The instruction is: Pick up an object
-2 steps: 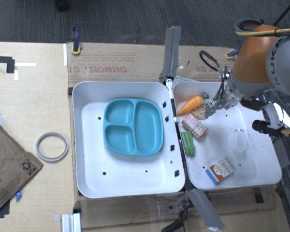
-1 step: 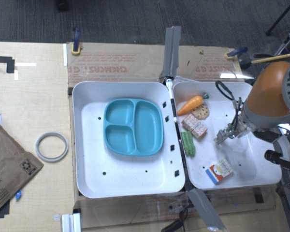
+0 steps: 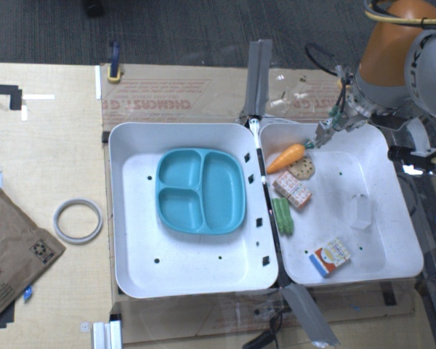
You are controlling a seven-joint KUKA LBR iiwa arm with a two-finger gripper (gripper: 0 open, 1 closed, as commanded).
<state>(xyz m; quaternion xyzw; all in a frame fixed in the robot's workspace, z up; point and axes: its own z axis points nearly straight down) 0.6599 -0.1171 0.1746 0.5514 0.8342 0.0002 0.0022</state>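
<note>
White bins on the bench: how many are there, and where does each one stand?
2. The left bin holds a blue divided plate. The right bin touches it along the middle and holds small toy foods, with the gripper above its far edge.

Red "CHEMC…" print, upside down, on cardboard sheet [image 3: 171, 93]; rest illegible

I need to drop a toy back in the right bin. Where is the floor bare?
Bare: the right bin's middle and right side, between the carton and far wall. Crowded: its left edge, where carrot, cookie, box and green piece cluster.
</note>
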